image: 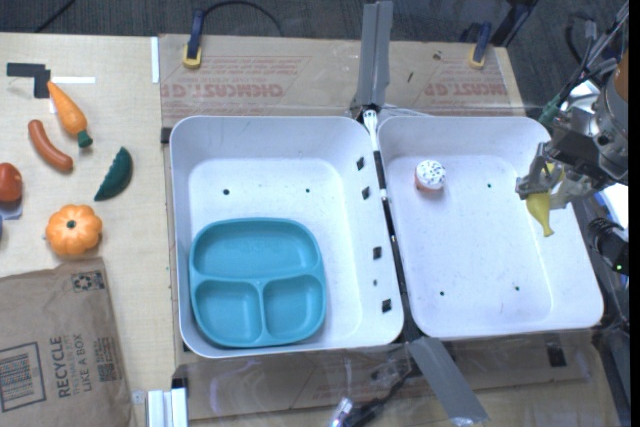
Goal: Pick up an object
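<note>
Yellow banana [541,211] clamped in fingers [547,177] over right bin [480,315], RECYCLE paper bag [60,350] far left

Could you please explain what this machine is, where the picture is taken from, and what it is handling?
A fixed camera looks down at a slant on a bench with two shallow white bins. The robot arm reaches in from the right; its gripper has a yellow banana between its fingers, over the right bin. A small speckled round object lies in that bin. The left bin holds a teal divided plate. Toy foods, including a carrot and pumpkin, lie on the table at left.
</note>
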Controlling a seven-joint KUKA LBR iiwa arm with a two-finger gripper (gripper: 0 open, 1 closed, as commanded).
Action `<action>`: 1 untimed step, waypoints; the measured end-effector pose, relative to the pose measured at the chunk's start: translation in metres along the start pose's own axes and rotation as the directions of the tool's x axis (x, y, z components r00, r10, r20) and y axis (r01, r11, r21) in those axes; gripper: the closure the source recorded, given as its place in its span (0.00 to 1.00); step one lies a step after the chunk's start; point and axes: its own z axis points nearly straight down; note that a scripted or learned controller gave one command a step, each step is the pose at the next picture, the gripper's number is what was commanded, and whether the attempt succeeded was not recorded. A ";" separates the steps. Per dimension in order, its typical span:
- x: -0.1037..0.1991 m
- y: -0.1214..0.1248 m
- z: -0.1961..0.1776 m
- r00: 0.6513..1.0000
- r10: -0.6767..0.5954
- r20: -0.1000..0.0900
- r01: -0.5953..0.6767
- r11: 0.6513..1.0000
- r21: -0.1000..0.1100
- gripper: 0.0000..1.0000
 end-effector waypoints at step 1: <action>0.000 0.000 0.000 1.000 0.000 0.000 0.000 1.000 0.000 0.00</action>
